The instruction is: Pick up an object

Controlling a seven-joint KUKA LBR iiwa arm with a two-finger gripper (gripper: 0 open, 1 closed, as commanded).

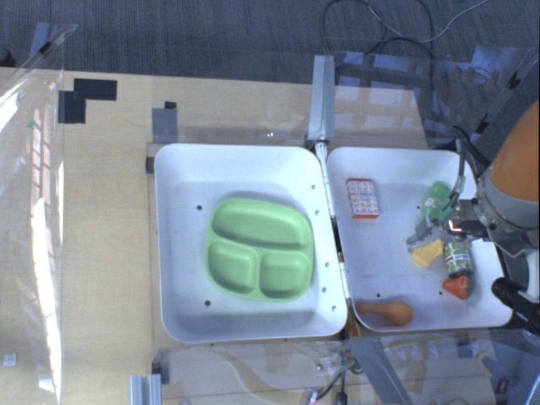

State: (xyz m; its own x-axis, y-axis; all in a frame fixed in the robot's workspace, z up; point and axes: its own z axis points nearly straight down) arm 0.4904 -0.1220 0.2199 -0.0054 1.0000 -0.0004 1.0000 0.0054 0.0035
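My gripper [436, 227] hangs low over the right side of the right bin [384, 260], with the orange-banded arm [516, 171] coming in from the right. Under and beside it lie a green item [437, 196], a yellow wedge [427, 254] and a small dark bottle with a red cap [457, 270]. The gripper's body covers part of the green item and the top of the yellow wedge. Whether anything is held is hidden from this angle. A red and white box [362, 198] lies apart, in the bin's upper left.
A brown drumstick-shaped toy [386, 312] rests against the right bin's front wall. The left bin [173, 226] holds a green divided plate [258, 248]. A metal divider [321, 99] stands behind the bins, and cables run at the back right.
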